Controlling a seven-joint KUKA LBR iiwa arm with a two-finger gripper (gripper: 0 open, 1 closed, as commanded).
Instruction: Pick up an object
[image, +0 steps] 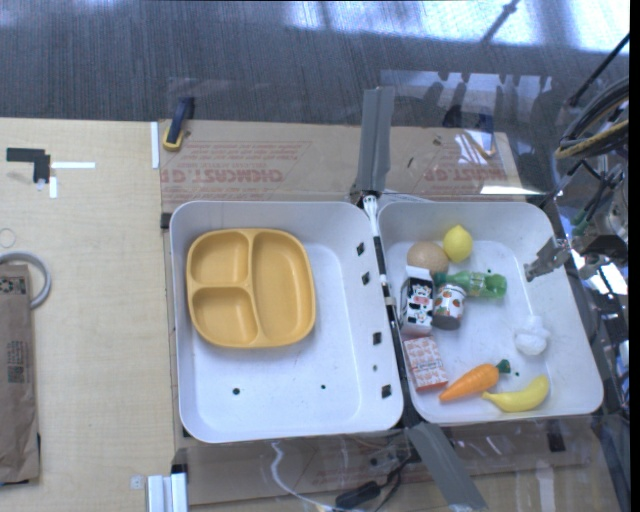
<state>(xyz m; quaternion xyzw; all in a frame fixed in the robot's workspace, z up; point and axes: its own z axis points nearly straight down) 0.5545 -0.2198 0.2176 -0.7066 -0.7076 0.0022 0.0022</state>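
Observation:
The right bin (580, 330) holds several items. A yellow lemon (457, 242) and a tan round item (427, 256) lie at the back. In front of them are a green bottle (482, 285), a cow-patterned carton (417, 303) and a small jar (449, 307). A red box (426, 362), a carrot (470, 381) and a banana (520, 394) lie near the front, and a white crumpled item (532, 338) lies to the right. My gripper (547, 260) hangs at the bin's back right, above its rim, apart from every item, with nothing seen in it.
The left bin (290, 400) bears a yellow divided plate (250, 287). A hinged divider (378, 290) separates the bins. Cables and the arm (600, 200) crowd the right edge. A brown paper bag (15, 360) lies far left on the bench.

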